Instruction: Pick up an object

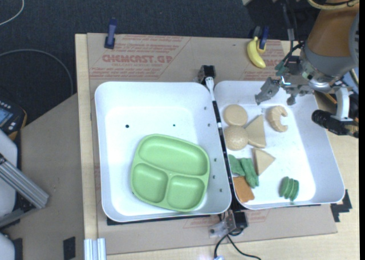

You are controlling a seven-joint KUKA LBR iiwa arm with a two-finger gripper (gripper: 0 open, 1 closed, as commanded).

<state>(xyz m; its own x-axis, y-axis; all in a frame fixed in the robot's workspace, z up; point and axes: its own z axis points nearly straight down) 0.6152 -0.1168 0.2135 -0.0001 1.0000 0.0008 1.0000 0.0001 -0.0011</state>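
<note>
Overhead, pincer (278,90) seemingly splayed, bare, above pale crescent-shaped piece (278,118) in glossy white right bin (319,156).

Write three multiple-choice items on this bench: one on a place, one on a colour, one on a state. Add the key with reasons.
1. Where does the divided plate lie?
A. left bin
B. right bin
C. on the board outside the bins

2. What colour is the plate?
A. red
B. green
C. blue

3. How does the gripper stand?
A. shut on the banana
B. lifting the plate
C. above the right bin, holding nothing

Key: 1 A, it rests in the left bin. 2 B, pale green. 3 C, nothing sits between its fingers; the banana lies on the board.
</note>
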